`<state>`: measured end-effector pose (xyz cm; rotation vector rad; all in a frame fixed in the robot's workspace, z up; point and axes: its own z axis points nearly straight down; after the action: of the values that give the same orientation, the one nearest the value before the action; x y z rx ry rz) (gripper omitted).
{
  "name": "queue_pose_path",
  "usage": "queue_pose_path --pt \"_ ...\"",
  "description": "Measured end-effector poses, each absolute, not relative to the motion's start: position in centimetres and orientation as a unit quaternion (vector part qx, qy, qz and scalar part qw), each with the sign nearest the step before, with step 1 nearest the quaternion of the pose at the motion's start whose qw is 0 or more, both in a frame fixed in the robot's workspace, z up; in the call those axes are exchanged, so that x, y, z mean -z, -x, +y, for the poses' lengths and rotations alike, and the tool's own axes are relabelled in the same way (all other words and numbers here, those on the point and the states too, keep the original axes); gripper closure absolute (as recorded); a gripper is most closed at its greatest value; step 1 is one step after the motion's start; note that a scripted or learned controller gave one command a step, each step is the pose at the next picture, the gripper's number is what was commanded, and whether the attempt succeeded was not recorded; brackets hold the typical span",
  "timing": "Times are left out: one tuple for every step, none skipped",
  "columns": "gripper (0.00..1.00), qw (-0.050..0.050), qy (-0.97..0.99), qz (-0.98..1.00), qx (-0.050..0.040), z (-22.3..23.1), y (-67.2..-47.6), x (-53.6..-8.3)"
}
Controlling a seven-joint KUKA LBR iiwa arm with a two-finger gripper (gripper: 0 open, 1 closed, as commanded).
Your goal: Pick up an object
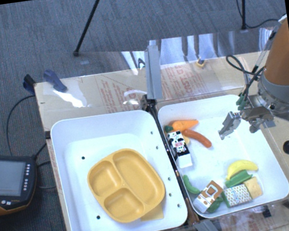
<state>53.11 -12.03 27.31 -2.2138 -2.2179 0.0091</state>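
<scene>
1. Hovering over the right bin [264, 121], the hand [241, 122] sits near that bin's far right part, with its two fingers spread apart and nothing between them: it is released and carries no object.

2. Taking the hand as the landmark, the nearest candidate seems to be the orange sausage-shaped piece [198, 137], which lies to the hand's left and a touch nearer the camera. Its long axis runs at a slant, from upper left to lower right in the picture.

3. Just beyond that piece, further left of the hand, a carrot [184, 124] lies almost crosswise, and a small black-and-white carton [179, 145] sits against the bin's left wall.

4. Toward the camera from the hand, well apart from it, a yellow banana [242, 166] lies above a cluster of green pieces and small boxes [227, 193].

5. My judgement: the move turns on a leftward shift. The fingers would need to close across the slanted orange piece, not along it.

6. Over in the left bin [66, 134], far left of the hand, rests a yellow divided plate [126, 185].
</scene>
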Motion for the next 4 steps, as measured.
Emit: queue_pose_path --pt "0.0 0.01 0.601 -0.799 -0.0046 -9.5 -57.1 -12.3" --pt "0.0 0.004 0.604 -0.797 -0.0036 -10.8 -59.5 -8.2" --pt "1.0 0.008 0.606 -0.795 -0.0039 -10.8 -59.4 -8.8" --pt "1.0 0.0 0.595 -0.803 0.0013 -4.8 -60.9 -18.8"
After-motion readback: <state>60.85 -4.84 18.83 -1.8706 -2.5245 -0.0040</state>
